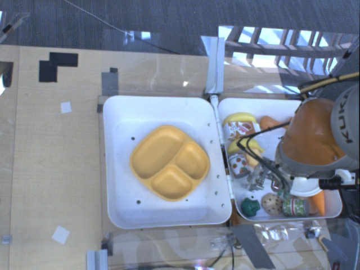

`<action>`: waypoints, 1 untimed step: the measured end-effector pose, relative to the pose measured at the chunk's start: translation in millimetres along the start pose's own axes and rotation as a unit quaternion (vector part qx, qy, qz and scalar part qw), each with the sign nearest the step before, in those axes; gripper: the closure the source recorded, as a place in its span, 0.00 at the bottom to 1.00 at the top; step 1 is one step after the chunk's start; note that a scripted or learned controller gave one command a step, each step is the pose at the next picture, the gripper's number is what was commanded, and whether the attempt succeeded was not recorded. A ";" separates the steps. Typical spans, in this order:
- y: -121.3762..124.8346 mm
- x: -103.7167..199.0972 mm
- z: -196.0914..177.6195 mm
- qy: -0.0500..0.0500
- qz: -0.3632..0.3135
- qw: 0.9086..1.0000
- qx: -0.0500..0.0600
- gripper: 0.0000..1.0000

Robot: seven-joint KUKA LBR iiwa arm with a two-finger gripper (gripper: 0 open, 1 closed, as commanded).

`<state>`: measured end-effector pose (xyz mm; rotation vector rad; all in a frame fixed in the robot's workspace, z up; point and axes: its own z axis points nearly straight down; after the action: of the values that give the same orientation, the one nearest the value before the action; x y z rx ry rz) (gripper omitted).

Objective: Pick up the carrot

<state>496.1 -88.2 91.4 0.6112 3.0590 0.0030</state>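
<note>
Gripper (260, 180) hovers low in the right bin (337, 210); I can't tell its closure. The carrot (318, 201) lies just beside it, half-hidden under the arm, so it should shift over and centre first.

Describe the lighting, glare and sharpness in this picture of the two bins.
Camera view: even, soft light, with faint shadows inside the left bin; bright window glare on the floor past the bench and on the clear plastic at the near edge; the yellow tray is sharp; the arm looms large and slightly soft over the right bin, hiding much of it; the gripper looks murky.
</note>
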 end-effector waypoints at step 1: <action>-2.1 -14.9 0.7 0.005 -0.143 0.990 -0.001 1.00</action>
<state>509.0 -95.8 91.0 0.1671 3.1235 0.0033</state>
